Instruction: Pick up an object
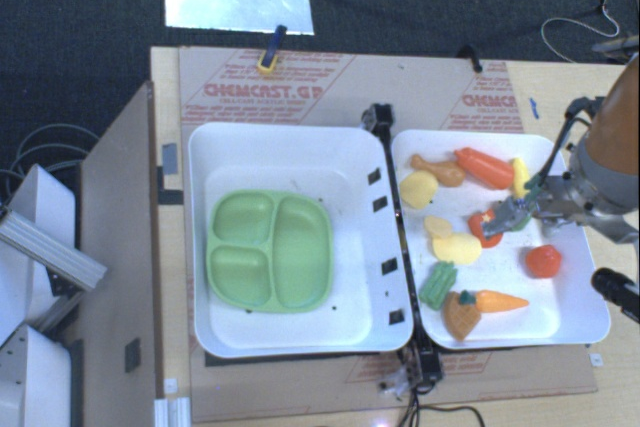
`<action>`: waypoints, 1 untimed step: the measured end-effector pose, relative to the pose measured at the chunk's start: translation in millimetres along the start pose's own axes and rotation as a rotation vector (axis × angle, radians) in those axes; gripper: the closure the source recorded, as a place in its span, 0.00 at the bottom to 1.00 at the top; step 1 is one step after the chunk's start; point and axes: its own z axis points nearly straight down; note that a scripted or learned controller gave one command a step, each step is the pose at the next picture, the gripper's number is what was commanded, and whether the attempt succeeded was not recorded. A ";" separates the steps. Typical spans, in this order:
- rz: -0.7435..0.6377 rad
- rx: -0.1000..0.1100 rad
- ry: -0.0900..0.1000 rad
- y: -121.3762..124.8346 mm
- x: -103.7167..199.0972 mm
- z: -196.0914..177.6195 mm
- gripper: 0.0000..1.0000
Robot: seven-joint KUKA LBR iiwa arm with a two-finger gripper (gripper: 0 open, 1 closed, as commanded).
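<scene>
Dark carpet surrounds your bench; two shallow white bins sit on it side by side.

Left white bin (300, 140): one item, a pale green plastic tray with three compartments (270, 250), lying flat near the middle.

Right white bin (580, 315): toy foods, counted left to right as you see them.
- One yellow rounded fruit (419, 188).
- One brown drumstick (440, 170), long axis running left to right, just above the yellow fruit.
- One green ridged vegetable (438, 284), tilted, near the front.
- Two pale yellow pieces (453, 244), touching; you cannot tell what they are.
- One brown lumpy piece (461, 314) at the front, touching the carrot's blunt end.
- One orange carrot (495, 301), long axis roughly left to right, tip pointing right.
- One long red-orange pepper (485, 168), slanting down to the right, with a small yellow piece (519, 177) at its right end.
- One red piece (486, 226), partly hidden under the claw.
- One red tomato (543, 261), apart from the rest.

Grey two-finger gripper (508, 217): low over the red piece. You cannot tell how far it is open, nor whether it grips anything. The arm is cut off at the right edge.
</scene>
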 end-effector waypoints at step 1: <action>0.002 0.005 0.000 42.4 -19.5 103.3 0.00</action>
